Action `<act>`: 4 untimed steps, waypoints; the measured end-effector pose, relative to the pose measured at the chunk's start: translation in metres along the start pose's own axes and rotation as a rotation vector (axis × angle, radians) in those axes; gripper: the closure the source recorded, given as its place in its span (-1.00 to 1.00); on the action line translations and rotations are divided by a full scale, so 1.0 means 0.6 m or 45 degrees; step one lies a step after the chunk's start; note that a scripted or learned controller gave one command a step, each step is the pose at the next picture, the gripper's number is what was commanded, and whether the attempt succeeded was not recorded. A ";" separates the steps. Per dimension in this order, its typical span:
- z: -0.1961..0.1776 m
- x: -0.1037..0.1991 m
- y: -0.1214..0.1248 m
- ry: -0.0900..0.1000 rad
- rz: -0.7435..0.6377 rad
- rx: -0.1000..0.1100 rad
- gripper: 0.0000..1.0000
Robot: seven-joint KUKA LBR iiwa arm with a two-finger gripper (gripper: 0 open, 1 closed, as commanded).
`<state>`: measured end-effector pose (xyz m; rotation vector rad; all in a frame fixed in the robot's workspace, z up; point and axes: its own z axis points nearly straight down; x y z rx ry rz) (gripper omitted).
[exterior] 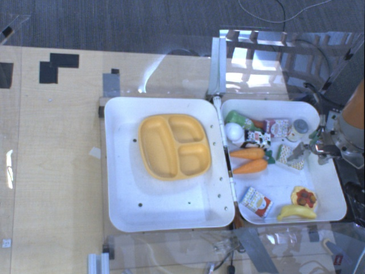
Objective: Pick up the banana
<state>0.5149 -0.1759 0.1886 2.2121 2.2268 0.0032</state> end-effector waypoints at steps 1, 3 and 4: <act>0.134 0.003 -0.045 0.000 -0.276 0.000 -1.00; 0.164 -0.037 -0.039 -0.009 -0.919 -0.014 -1.00; 0.165 0.010 -0.041 -0.008 -0.464 -0.012 -1.00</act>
